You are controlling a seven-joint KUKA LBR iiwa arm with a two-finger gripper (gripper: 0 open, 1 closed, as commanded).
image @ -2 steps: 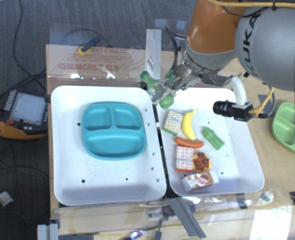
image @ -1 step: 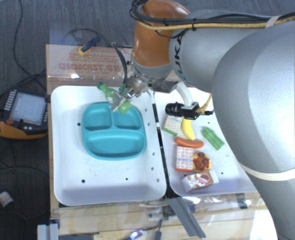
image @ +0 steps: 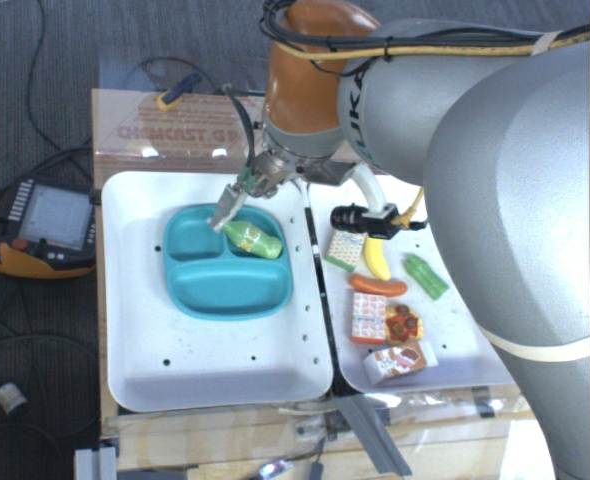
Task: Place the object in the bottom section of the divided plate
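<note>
Green bottle (image: 253,238) lies on its side in the upper-right compartment of the teal divided plate (image: 227,298). Claw (image: 229,208) at its left end; grip state unclear, cannot tell. Bottle likely light, stiff, slick plastic; grasp mid-body across the width.

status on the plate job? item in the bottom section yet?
Not yet. Done: a green item has reached the blue plate in the left bin, but it lies in the upper right compartment. In hand: the gripper sits at the item's left end; I can't tell whether it grips it. Left: moving the item into the wide bottom section. The other food stays in the right bin.
</note>
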